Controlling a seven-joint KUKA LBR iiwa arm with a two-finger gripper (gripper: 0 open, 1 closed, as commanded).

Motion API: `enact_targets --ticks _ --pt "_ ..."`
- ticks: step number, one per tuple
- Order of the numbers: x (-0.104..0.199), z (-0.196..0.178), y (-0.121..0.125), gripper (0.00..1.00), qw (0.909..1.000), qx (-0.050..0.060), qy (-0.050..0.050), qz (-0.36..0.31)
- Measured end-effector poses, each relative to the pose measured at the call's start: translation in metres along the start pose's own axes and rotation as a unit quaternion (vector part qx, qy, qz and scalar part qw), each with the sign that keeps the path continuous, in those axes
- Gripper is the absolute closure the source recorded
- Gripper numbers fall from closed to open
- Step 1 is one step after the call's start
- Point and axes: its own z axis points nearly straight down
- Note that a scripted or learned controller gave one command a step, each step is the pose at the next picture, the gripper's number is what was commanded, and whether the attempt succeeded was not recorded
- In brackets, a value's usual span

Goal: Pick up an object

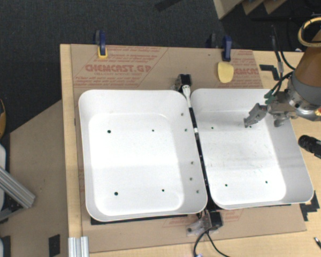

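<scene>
A small pale yellow object (pixel 225 72) lies on the brown board behind the right bin (pixel 246 159), just below a blue clamp. My gripper (pixel 265 119) hangs over the right bin's far right part, in front of and to the right of the yellow object and well apart from it. Its two grey fingers (pixel 253 115) are spread, so it is open, with nothing between them. The arm's orange band (pixel 312 68) shows above the wrist at the right edge.
The left bin (pixel 134 154) sits beside the right one, with a black divider strip (pixel 195 138) running between them. Blue clamps (pixel 100 38) hold the board's far edge. Cables (pixel 206 234) trail off the front edge.
</scene>
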Motion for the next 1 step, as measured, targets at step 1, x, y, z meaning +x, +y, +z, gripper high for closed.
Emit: enact_targets --ticks 1 --pt "0.0000 -0.0107 0.0007 1.00 1.0000 -0.001 -0.001 0.000"
